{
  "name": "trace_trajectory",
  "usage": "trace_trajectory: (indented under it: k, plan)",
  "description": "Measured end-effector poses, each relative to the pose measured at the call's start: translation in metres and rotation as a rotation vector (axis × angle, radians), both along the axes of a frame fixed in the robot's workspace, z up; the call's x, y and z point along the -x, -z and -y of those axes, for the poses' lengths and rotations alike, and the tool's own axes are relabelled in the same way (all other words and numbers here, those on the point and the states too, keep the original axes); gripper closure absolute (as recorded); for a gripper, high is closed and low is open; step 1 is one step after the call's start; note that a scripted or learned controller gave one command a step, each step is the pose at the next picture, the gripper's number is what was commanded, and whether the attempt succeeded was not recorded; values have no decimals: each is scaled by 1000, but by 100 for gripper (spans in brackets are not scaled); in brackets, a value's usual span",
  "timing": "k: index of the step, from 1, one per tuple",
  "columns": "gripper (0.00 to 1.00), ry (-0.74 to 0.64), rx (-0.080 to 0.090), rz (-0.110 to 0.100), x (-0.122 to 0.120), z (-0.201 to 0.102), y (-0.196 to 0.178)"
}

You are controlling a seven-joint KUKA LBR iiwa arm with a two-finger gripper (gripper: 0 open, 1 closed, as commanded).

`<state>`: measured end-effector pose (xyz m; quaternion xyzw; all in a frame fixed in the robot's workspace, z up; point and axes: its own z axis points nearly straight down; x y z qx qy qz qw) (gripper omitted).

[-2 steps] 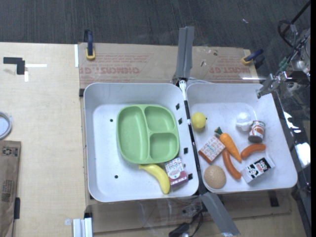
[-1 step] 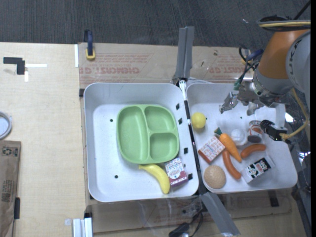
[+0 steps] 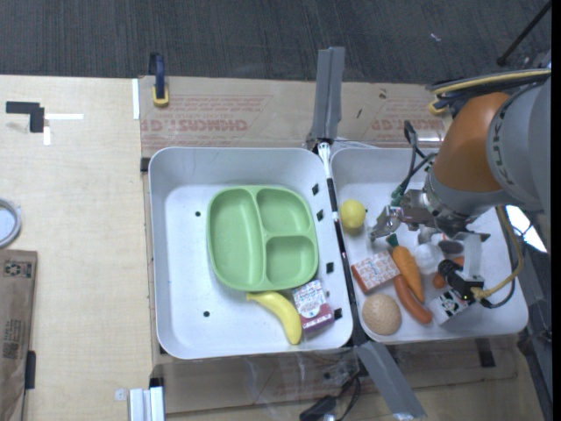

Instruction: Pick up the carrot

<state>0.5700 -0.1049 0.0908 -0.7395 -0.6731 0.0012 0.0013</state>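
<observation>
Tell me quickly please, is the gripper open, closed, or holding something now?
Gripper: cannot be told; it hangs over the right bin, just above the carrot, with nothing seen between it.

Bright even overhead light, approx. soft shadows

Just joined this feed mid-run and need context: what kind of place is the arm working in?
Probably a robotics lab pick-and-place bench, not a kitchen: two white bins clamped to a taped board, toy food such as a carrot and banana, and a green divided plate.
</observation>
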Motion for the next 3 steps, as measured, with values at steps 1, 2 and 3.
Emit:
trace_trajectory:
  k: [1,2,3]
  plan:
    - [0,-7,0,1,35,11,-1]
    - [100,-3,0,0,35,11,-9]
    - [100,-114,1,2,-9,-59,-111]
